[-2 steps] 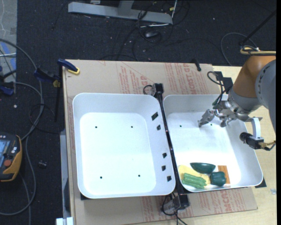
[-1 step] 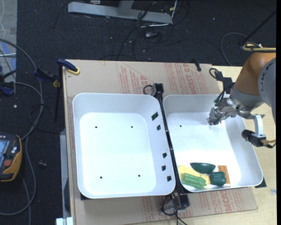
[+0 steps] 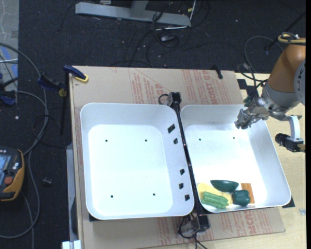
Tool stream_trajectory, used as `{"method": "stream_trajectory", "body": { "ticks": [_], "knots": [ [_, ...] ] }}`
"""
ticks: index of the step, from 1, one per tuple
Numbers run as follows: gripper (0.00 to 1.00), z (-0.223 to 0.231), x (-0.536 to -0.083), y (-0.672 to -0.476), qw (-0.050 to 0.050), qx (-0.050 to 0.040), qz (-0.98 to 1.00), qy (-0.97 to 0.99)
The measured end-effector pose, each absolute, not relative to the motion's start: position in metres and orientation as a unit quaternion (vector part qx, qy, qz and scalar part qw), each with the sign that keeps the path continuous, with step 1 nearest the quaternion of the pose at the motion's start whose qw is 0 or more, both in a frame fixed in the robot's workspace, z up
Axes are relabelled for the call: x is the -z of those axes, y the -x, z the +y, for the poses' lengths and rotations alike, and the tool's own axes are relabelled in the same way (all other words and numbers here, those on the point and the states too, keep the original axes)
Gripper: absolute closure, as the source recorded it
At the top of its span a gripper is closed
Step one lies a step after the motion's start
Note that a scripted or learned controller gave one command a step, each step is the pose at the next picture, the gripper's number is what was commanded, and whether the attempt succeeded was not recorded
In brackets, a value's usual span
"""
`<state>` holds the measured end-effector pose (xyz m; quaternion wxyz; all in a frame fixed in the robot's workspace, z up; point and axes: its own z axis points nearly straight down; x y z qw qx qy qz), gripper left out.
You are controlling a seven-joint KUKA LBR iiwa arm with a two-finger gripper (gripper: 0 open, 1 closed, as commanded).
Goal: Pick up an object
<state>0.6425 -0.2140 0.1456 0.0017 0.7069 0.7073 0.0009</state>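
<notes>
Your gripper [image 3: 241, 122] hangs over the right bin's [image 3: 272, 160] far edge; whether its claw is apart, you cannot tell.

- The arm [image 3: 286, 73] runs off the right edge, so its upper part is cut away.
- The gripper [image 3: 243, 121] is small and blurred; whether anything sits between its tips cannot be told.
- A yellow piece [image 3: 205, 187] and an orange piece [image 3: 247, 187] in the right bin [image 3: 252, 155] are partly covered by the green things in front of them; what they are cannot be told.
- A grey bar [image 3: 131, 12] is cut by the top edge.
- An orange device [image 3: 10, 174] is cut by the left edge.
</notes>
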Motion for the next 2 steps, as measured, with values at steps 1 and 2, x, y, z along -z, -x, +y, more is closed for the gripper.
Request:
{"method": "stream_trajectory", "body": {
  "ticks": [1,2],
  "knots": [
    [1.00,-0.2104,-0.2075,-0.6479,0.003,-0.0015,0.707,-0.707],
    [1.00,-0.2102,-0.2064,-0.6482,0.000,0.0000,0.707,-0.707]
  ]
}}
